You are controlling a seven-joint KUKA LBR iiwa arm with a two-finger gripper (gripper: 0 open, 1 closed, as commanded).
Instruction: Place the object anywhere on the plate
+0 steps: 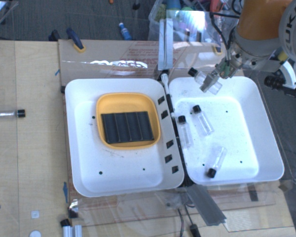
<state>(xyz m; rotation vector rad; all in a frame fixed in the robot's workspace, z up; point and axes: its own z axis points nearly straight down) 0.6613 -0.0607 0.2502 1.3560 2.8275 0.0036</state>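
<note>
A yellow plate (104, 108) lies in the left bin (84, 167) with a black ridged block (127, 127) resting on it. At the back of the right bin (256, 132), my gripper (220, 75) is shut on a clear vial (207, 82). The vial is tilted, and its black cap points left over the bin's back rim. The plate is well to the left of the gripper, beyond the divider between the bins.
Three more clear vials with black caps lie in the right bin: one (202, 120) near the middle, one (184, 131) by the divider, one (215, 162) towards the front. A clear box of clutter (187, 14) stands behind the bins.
</note>
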